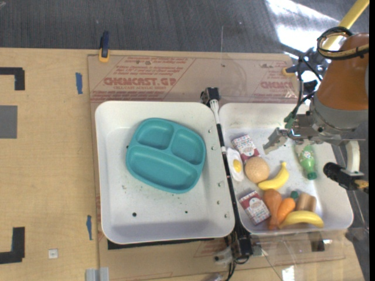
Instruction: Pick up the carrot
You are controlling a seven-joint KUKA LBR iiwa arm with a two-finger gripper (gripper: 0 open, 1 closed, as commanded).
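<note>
The end effector [280, 136] hung over the upper part of the right bin [347, 206], its two grey fingers spread apart with nothing between them. Above it the arm [345, 81] reached in from the right, orange band and cables showing. Just below and left of the fingertips sat a small red-and-white carton [245, 146], and beside that a fried egg [235, 165] and a round bun [256, 170]. A green bottle [306, 161] lay to the right, under the wrist. Further toward the near edge came a banana [275, 178], then the carrot [286, 208], lying at a slant among the clutter, touching a brownish piece [272, 201] on its left, with a second banana [302, 218] against its lower end and another carton [253, 206] near. The left bin [111, 174] held a teal divided tray [166, 154]; both bins rested on the worktop [47, 157].

By this view the pick had not begun in earnest: the carrot lay untouched, well apart from the open fingers. Left to do, I judge: travel toward the near edge, descend, close, lift.
</note>
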